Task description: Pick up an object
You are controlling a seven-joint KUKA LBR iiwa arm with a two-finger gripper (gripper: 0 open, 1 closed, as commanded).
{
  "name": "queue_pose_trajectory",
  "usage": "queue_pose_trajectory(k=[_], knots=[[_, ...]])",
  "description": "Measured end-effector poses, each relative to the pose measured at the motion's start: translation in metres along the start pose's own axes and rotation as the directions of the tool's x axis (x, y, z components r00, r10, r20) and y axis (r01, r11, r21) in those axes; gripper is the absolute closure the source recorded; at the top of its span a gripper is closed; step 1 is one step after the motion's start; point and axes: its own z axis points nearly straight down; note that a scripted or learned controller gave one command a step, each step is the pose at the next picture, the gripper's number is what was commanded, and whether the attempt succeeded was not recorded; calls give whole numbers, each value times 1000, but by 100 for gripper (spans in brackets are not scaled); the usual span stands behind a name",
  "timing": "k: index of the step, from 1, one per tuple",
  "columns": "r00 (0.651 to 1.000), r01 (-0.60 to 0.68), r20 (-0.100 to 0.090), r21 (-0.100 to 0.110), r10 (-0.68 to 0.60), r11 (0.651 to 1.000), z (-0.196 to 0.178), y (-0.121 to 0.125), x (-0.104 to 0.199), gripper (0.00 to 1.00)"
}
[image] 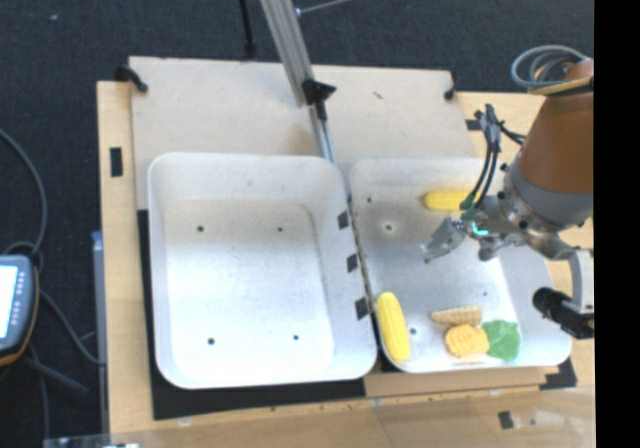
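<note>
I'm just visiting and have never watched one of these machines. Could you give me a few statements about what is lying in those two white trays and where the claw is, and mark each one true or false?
1. All the toy food lies in the right bin. True.
2. The gripper hangs over the left bin. False: it is over the right bin.
3. A corn cob lies near the right bin's front left corner. True.
4. The green piece sits at the back of the right bin. False: it is at the front, beside the orange round piece.
5. The gripper holds the yellow piece. False: that piece lies in the bin behind the gripper.
</note>
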Motion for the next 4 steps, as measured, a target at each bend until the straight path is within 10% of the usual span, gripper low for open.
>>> queue_pose_trajectory(k=[4], knots=[[1000, -5, 1, 3, 5, 1000, 131, 1, 4, 0]])
